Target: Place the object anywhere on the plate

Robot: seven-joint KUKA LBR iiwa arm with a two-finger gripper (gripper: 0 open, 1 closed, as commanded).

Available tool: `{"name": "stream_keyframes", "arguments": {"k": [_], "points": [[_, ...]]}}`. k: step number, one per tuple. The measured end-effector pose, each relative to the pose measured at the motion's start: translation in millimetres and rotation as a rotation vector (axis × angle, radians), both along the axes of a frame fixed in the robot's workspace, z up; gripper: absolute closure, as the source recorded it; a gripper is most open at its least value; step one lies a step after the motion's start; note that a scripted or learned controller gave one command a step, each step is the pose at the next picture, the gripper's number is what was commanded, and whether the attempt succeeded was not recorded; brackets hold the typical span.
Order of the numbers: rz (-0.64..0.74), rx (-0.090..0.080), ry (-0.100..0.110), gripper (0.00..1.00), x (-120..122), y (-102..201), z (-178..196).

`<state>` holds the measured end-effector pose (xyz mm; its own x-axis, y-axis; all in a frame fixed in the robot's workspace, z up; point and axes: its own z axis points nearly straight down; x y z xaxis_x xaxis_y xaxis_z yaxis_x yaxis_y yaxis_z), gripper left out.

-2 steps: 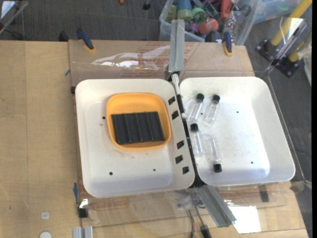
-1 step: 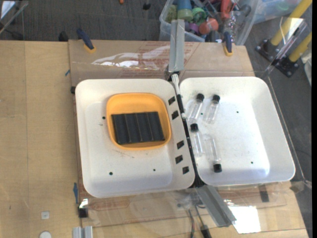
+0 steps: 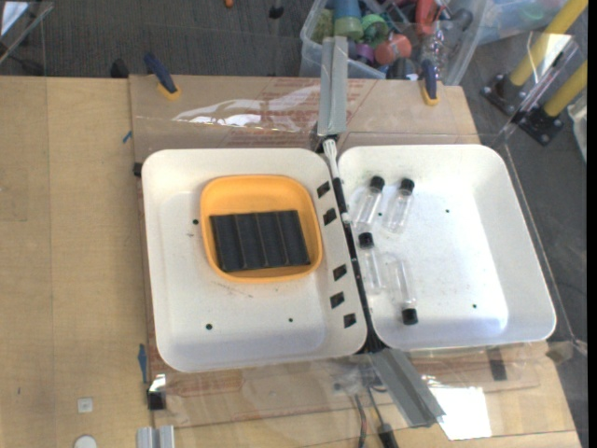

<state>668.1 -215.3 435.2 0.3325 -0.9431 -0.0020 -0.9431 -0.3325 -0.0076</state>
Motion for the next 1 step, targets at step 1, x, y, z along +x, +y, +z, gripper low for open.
{"name": "stream_keyframes", "arguments": {"k": [1], "points": [[0.264, -0.001, 0.0, 1.0, -0.1, 1.9, -0.3]]}}
